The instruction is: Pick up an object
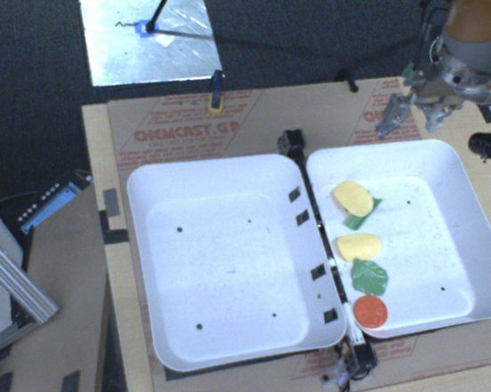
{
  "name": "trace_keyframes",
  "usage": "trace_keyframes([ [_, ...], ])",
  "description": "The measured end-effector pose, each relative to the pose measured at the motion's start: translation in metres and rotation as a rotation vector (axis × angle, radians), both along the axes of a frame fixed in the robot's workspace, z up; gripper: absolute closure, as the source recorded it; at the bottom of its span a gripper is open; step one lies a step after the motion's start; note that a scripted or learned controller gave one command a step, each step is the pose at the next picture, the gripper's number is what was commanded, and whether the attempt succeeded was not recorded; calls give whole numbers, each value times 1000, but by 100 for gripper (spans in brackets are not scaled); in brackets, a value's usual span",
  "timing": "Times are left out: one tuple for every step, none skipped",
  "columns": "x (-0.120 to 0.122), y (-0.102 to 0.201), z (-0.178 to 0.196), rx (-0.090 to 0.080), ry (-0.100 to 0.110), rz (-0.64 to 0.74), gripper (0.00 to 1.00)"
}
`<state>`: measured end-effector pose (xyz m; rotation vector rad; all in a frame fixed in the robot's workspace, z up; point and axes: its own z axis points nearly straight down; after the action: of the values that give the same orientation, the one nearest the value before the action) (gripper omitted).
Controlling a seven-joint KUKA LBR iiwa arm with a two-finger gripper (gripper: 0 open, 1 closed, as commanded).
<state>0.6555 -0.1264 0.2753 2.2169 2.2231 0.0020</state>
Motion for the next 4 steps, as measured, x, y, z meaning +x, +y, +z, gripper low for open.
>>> trace_keyframes([
  [1,0,12,0,-4,3,100],
  [14,-23,185,-6,-20,2,100],
  [10,38,65,4,10,6,100],
  [-8,-89,180,-10,-12,-12,100],
])
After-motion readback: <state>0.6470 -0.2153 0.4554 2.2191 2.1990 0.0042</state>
